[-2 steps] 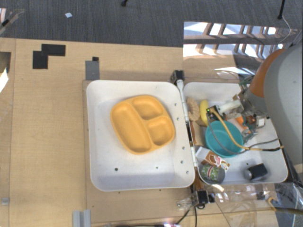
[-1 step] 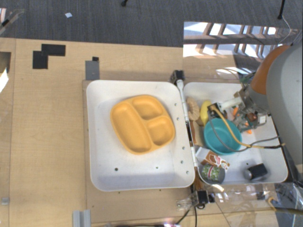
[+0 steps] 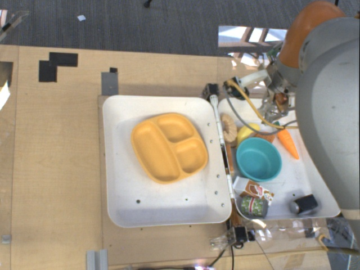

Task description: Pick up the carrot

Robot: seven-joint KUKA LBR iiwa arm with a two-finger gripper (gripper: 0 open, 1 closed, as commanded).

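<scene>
Yellow, the divided plate (image 3: 169, 147) lies in the middle of the left bin (image 3: 126, 207), and it has no part in this job. Past the rail between the bins, the right bin (image 3: 293, 178) is crowded. A beige lump (image 3: 229, 127) lies against its left wall, with a small yellow thing (image 3: 247, 133) just beside it. Below them is a teal bowl (image 3: 258, 158), and a printed packet (image 3: 256, 199) lies nearer the front edge.

The gripper (image 3: 277, 102) hangs over the back part of this bin amid cables. Whether it is spread or closed I cannot tell, because the wrist and wires blur together there. Nothing shows that it holds anything.

The carrot (image 3: 288, 143) lies on the bin floor just below and slightly right of the gripper. It sits at a slant, thick end towards the back and tip towards the front. It is near the bowl rim but apart from it. A black block (image 3: 304, 204) sits near the front right corner, and the grey arm (image 3: 332, 122) covers the rest of that side.

The step in hand looks like the approach: the tool is near the carrot but not yet on it. The next move calls for a short shift towards the front right and a descent. The grip should cross the carrot's narrow width and keep clear of the bowl and the loose cable
</scene>
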